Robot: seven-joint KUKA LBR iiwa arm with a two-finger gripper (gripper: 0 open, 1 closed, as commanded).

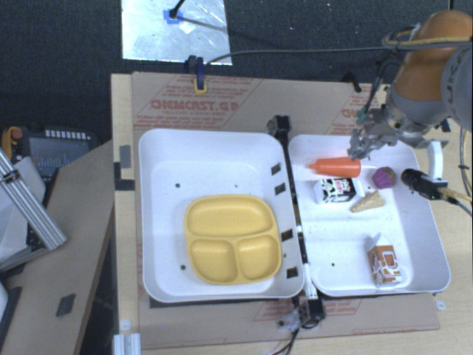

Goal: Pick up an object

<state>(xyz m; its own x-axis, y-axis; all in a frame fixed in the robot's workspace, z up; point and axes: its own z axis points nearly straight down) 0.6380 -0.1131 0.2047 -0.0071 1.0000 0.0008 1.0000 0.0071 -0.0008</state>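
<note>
The gripper [360, 151] hung over the back of the right bin [421, 220], directly above the thick end of the carrot [336, 167]. Whether its grip was spread or pressed together could not be told from where the camera stood; nothing was visibly held.

The carrot lay on its side near the bin's back wall, long axis running left to right, pointed tip toward the divider between the bins. It looked like a moulded plastic toy: light, stiff, smooth and probably slippery, and round enough to roll. The best hold appeared to be across the thick middle, closing from front and back, not on the tapered tip.

Just in front of the carrot, touching or nearly so, stood a small black-and-white carton [334, 190], which left little clearance on that side. A purple piece [383, 177] and a pale wedge [367, 202] lay to the right, apart from the carrot. An orange box [385, 264] sat well apart near the front edge. The left bin [162, 161] held a yellow divided tray [231, 237].
</note>
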